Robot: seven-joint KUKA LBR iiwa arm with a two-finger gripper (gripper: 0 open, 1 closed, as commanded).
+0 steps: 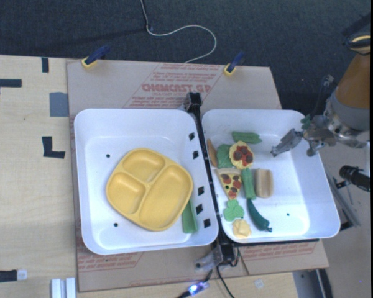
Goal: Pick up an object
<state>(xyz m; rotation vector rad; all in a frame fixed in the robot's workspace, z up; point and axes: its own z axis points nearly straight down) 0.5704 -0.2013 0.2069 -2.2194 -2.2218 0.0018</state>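
While poised above the right bin (311, 185) near toy food (241, 155): end effector (295, 143) spread apart, holding nothing.

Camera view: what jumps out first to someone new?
The big yellow plastic divided plate lying in the left white bin, with a green strip beside its lower right edge. Next, the heap of small toy food pieces along the left side of the right white bin. The grey arm's two-finger gripper sits over that bin's upper right part, apart from the heap.
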